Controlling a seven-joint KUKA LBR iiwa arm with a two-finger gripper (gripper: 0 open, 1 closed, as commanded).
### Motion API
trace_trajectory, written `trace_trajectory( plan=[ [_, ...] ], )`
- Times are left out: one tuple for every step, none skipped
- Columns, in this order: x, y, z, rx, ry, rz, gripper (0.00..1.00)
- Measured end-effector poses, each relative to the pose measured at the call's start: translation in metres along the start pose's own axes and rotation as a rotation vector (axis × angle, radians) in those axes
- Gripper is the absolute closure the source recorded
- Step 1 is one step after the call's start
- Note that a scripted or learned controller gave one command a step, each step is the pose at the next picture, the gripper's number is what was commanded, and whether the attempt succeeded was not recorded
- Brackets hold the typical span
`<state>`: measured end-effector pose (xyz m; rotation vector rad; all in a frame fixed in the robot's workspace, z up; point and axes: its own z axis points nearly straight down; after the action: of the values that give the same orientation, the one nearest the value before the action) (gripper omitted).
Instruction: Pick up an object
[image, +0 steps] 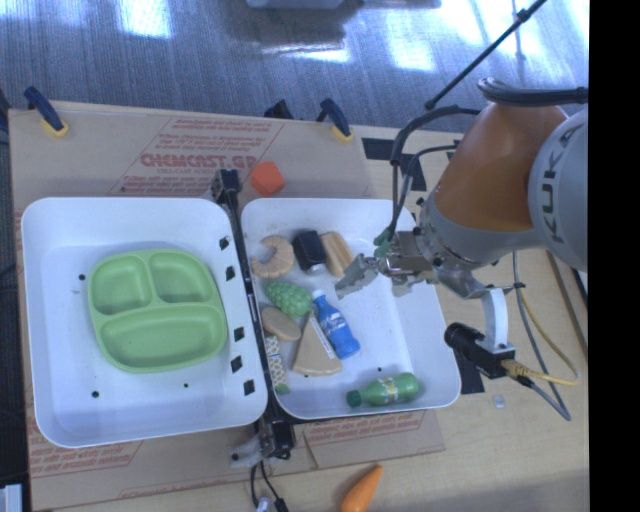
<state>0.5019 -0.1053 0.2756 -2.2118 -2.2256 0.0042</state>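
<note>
The right white bin (425, 335) holds several toy foods: a blue bottle (334, 324), a green bottle (385, 390), a tan wedge (316, 354), a bumpy green piece (287, 297), a curled bread piece (272, 258), a black block (308, 250) and a tan roll (338, 253). My gripper (380, 277) hangs over this bin's right half, just right of the tan roll and above the blue bottle. It looks open, and nothing sits between its fingers. The arm's orange band (490, 170) rises behind it.
The left bin (50, 250) holds a green divided plate (155, 308). An orange cube (266, 179) lies on the cardboard behind the bins, and an orange carrot (362, 487) lies in front. Black clips line the divider (236, 290) between the bins. Cables run at the right.
</note>
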Motion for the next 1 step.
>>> trace_trajectory(
  plan=[
    [-0.0217,0.0326,0.1448,0.002,0.0,-0.001,0.0]
  ],
)
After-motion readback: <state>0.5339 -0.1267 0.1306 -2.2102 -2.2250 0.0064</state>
